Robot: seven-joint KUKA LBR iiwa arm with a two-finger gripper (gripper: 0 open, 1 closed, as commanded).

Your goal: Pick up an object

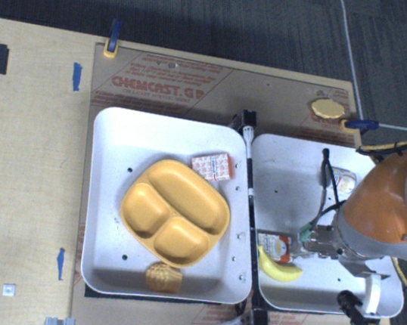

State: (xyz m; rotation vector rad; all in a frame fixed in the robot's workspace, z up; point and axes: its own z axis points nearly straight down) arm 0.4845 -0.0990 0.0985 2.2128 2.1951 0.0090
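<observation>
**Arm low in the right bin, beside the banana**

Two white bins are seen side by side. The left bin is largely taken up by a yellow divided tray; a small red-and-white packet lies just off its upper edge and a tan round object sits by the bin's near wall. More bare floor is left in the right bin, mainly in its upper left part. The gripper is positioned in the lower half of that bin, its state not discernible. A banana lies just left and below it, against a small red-labelled packet.
</observation>
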